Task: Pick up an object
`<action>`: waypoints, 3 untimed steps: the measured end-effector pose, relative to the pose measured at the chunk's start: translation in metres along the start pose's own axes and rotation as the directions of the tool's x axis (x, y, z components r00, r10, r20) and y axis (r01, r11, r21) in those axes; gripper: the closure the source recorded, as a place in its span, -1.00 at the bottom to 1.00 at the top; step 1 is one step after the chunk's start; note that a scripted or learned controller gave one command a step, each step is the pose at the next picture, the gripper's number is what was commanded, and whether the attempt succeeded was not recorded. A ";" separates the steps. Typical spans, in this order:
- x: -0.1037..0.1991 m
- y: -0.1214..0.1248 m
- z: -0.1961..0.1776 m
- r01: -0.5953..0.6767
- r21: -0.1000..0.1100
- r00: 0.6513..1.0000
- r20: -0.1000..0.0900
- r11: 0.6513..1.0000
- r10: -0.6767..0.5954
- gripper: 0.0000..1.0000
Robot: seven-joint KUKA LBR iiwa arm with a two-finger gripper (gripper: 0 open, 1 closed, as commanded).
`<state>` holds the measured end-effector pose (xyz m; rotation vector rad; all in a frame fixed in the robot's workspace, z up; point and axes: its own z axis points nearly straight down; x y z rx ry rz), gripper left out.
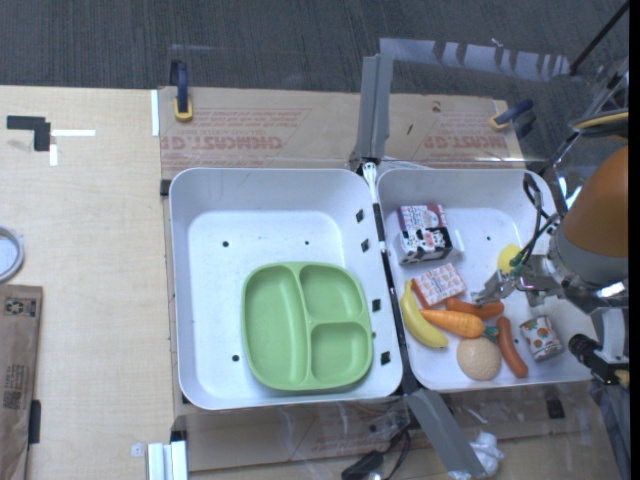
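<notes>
Camera view: the end effector (497, 290) reaches in from the table's right edge over the right bin (470, 190); whether it is spread or pinched cannot be told. Beneath it lie a banana (420, 320), carrots (455, 321), a pale round fruit (479, 359), a small can (541, 337) and two printed cartons (424, 232), their lettering too small to read. The left bin (200, 218) holds a green divided plate (305, 325). Cardboard (260, 130) along the far edge bears mirrored red print.
</notes>
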<state>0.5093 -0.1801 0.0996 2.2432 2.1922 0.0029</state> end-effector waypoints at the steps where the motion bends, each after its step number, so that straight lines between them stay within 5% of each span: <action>1: -0.005 -0.028 0.004 0.071 -0.001 0.997 -0.002 0.997 -0.071 -1.00; 2: -0.005 -0.029 0.000 0.068 0.004 0.998 -0.003 0.998 -0.068 1.00; 3: 0.031 0.025 -0.103 0.067 0.011 0.998 -0.002 0.998 -0.067 1.00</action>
